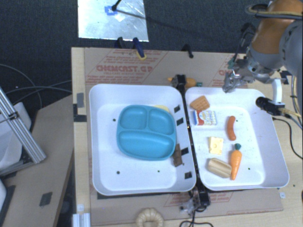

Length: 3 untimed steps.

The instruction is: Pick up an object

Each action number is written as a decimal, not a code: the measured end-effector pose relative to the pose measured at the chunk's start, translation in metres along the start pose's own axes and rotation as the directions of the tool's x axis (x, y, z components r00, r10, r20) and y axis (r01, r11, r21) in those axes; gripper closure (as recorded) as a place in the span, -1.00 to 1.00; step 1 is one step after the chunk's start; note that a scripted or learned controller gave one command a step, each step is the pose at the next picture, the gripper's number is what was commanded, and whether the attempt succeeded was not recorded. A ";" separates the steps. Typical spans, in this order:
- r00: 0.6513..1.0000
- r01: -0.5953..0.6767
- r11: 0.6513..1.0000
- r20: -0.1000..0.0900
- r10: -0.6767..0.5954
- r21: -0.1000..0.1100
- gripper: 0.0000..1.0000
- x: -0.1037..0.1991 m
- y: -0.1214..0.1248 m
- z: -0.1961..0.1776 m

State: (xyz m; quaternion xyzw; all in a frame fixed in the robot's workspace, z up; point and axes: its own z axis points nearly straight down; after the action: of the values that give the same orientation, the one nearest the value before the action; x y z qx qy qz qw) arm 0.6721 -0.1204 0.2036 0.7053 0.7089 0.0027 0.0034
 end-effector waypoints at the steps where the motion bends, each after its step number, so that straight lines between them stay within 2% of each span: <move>1: 1.000 0.000 1.000 -0.001 0.000 0.003 1.00 0.000 0.002 -0.023; 2: 1.000 0.003 1.000 -0.002 -0.003 0.007 1.00 0.037 -0.022 -0.028; 3: 1.000 0.003 1.000 -0.003 -0.003 0.011 1.00 0.079 -0.058 -0.016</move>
State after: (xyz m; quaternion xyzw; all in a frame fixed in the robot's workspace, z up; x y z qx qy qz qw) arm 0.6131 -0.0413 0.2194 0.7043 0.7099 -0.0001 -0.0012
